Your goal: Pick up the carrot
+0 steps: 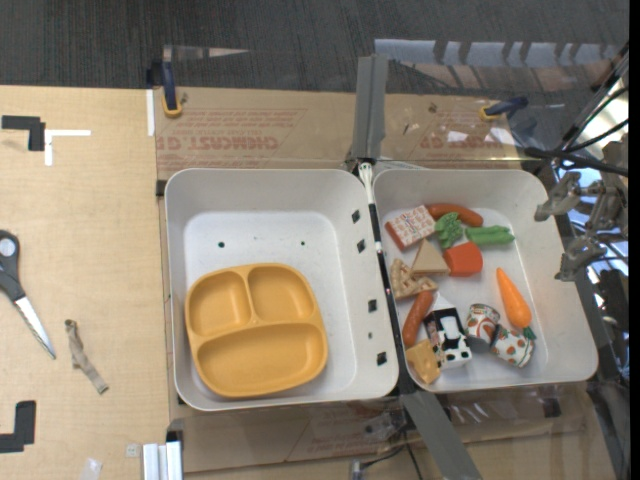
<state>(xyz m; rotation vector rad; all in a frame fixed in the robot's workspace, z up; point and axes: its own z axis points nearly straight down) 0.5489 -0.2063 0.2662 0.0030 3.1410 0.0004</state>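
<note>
Two shallow white bins sit side by side in the middle of the frame on a pale wooden bench (80,268). The left bin (190,208) holds a yellow plate with three compartments (257,329) in its lower part. The right bin (560,298) holds a cluster of toy foods. The carrot (514,299) lies toward that bin's right side, orange and slanting, just above a round spotted piece (513,347) and near a small black-and-white figure (449,334). A green vegetable (478,234) and a red-orange block (463,259) lie above it. At the right edge, metal parts of the arm (590,218) show dimly; whether the pincer is open or closed cannot be told. Scissors (18,293) lie at the far left.
</note>
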